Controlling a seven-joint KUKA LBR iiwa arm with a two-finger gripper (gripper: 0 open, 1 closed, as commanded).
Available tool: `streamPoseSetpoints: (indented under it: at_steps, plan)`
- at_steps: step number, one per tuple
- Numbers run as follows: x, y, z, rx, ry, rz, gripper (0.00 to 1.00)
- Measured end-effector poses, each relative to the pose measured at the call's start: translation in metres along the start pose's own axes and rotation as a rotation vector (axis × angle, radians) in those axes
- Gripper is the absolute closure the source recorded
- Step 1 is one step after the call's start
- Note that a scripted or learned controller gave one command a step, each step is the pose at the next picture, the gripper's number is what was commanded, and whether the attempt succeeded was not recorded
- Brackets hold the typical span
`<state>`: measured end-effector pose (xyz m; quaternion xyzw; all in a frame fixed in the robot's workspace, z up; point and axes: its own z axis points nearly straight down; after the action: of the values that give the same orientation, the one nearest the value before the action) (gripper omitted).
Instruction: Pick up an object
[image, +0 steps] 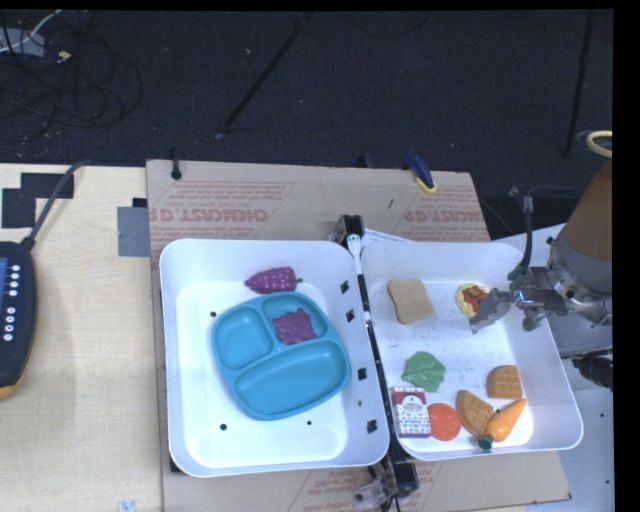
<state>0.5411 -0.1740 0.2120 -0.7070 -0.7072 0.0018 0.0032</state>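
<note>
My gripper (508, 314) hangs low over the right bin (548, 352) near its right wall, open, with nothing between its fingers. One grey finger (487, 312) sits right beside a small yellow and red toy food (470, 297); I cannot tell whether they touch. Also in this bin lie a tan bread slice (409, 300), a green leafy piece (424, 370), a brown waffle piece (504, 381), a red and white carton (411, 412), a red tomato (443, 423), a brown pastry (474, 410) and an orange carrot (506, 420).
The left bin (190, 300) holds a blue divided plate (280, 365) with purple grapes (293, 326) in its upper right compartment. Another purple fruit (272, 280) lies behind the plate. A black clip ridge (362, 330) joins the two bins.
</note>
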Motion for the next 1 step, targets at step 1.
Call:
streamPoseSetpoints:
  at_steps: [1]
  plan:
    - [0.0704, -0.0163, 0.0965, 0.01, 0.006, -0.005, 0.0]
